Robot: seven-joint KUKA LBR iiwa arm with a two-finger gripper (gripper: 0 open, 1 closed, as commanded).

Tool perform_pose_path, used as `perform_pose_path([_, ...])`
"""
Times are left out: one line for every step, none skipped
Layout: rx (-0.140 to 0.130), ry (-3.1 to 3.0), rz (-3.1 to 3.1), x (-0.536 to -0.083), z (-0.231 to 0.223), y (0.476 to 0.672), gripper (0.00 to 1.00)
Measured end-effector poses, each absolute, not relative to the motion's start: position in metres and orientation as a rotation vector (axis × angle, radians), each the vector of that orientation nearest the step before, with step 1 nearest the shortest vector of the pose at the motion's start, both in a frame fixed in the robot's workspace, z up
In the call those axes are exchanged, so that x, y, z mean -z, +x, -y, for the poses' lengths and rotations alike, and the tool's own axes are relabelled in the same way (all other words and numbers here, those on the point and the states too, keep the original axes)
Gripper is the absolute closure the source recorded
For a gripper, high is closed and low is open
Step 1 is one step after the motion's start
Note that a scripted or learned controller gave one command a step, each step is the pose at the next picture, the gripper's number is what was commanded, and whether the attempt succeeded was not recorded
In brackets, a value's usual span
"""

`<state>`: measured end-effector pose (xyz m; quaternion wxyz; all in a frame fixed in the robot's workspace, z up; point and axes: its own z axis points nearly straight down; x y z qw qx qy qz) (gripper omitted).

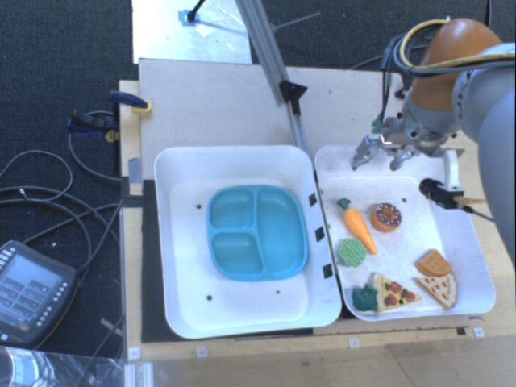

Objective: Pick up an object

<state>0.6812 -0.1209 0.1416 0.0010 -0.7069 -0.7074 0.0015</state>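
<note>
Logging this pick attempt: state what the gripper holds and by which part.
Nothing is held. The gripper hangs open above the right bin's far edge, apart from the toy foods.

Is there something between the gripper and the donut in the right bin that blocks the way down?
Nothing visible does. The gripper hangs over the far end of the right bin, and bare bin floor separates it from the donut. The carrot lies beside the donut, apart from it.

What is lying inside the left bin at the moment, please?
Inside the left bin lies one blue divided plate, with three compartments and nothing in them. Whatever part of the bin floor sits under the plate is covered.
</note>
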Motion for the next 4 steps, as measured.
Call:
perform_pose_path([-0.003,-2.218,2.223,-0.09,0.121,0.681,0.0])
perform_pose_path([0.004,-2.221,2.229,-0.105,0.121,0.683,1.0])
perform_pose_path([0.008,-2.219,2.233,-0.15,0.117,0.689,1.0])
perform_pose_path([0.01,-2.22,2.235,-0.217,0.12,0.69,1.0])
